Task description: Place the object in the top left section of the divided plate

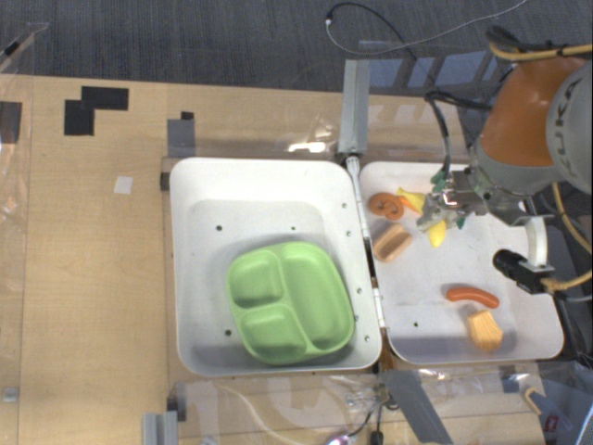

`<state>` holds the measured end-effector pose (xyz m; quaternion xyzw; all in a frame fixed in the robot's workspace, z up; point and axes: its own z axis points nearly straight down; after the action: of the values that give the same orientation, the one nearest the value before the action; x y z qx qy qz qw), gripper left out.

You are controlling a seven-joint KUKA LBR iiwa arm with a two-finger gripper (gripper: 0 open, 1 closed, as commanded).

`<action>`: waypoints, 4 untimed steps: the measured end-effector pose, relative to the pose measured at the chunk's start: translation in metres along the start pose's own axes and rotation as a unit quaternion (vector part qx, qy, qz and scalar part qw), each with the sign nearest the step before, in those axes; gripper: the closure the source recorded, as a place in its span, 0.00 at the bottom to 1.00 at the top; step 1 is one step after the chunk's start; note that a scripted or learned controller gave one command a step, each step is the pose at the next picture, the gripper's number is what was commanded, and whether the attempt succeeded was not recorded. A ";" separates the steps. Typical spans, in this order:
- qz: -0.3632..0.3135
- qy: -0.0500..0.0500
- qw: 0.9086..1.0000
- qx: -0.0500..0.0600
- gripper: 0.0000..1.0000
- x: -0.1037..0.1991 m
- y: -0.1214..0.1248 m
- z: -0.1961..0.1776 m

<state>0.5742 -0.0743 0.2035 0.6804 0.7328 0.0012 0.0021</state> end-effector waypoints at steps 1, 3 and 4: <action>0.040 0.000 0.999 0.000 1.00 0.000 -0.022 0.018; 0.103 0.001 0.995 0.000 1.00 0.090 -0.080 0.018; 0.089 0.001 0.996 0.000 1.00 0.121 -0.077 -0.104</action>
<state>0.4880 0.0405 0.3069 0.7426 0.6697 0.0020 0.0015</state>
